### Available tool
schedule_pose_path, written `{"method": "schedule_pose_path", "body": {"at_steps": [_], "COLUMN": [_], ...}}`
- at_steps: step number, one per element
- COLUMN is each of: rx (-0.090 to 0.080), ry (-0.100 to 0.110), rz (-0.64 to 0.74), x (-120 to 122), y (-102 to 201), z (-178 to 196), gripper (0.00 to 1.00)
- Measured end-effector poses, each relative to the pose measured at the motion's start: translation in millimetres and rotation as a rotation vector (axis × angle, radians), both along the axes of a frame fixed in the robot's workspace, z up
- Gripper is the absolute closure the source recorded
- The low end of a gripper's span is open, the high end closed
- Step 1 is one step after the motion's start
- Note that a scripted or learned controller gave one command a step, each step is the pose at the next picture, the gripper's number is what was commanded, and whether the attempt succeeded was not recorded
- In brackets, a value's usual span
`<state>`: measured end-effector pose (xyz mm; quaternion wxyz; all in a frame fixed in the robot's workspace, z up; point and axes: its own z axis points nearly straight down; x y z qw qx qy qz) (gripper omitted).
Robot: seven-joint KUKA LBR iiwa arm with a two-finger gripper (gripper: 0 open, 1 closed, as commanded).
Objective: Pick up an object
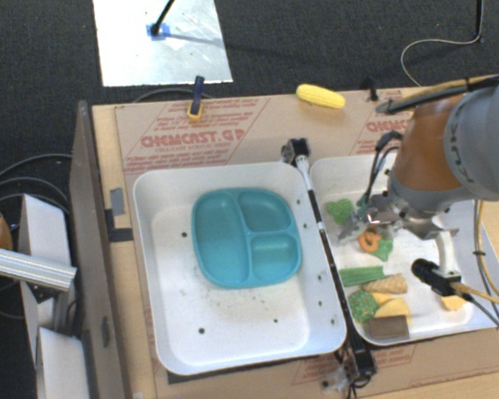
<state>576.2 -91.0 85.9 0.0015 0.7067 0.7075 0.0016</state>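
Claw (pixel 370 223) over orange ring (pixel 369 241), green toys (pixel 342 211) beside.

Bulky grey arm (pixel 490 140) with rounded casing, broad orange band (pixel 425 155) above the wrist, thin dark cables beside it, metallic gripper (pixel 376 223)

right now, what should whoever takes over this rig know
End effector: low in the right bin, over the orange ring and green pieces; no object visibly in its grasp.
Right bin also holds more toy food near its front edge, including a corn piece.
Left bin holds the teal divided plate.
Done: approach. Left: grasp and lift one object.
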Motion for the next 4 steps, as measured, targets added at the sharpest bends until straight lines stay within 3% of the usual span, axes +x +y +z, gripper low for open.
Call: {"method": "schedule_pose_path", "body": {"at_steps": [1, 2, 3, 4], "rx": [-0.002, 0.000, -0.001, -0.002], "ry": [-0.004, 0.003, 0.004, -0.001], "rz": [0.003, 0.000, -0.001, 0.001], "x": [57, 9, 3, 39], "y": [-22, -4, -16, -43], "z": [0, -1, -2, 0], "gripper": [0.00, 0.00, 0.00, 0.00]}}
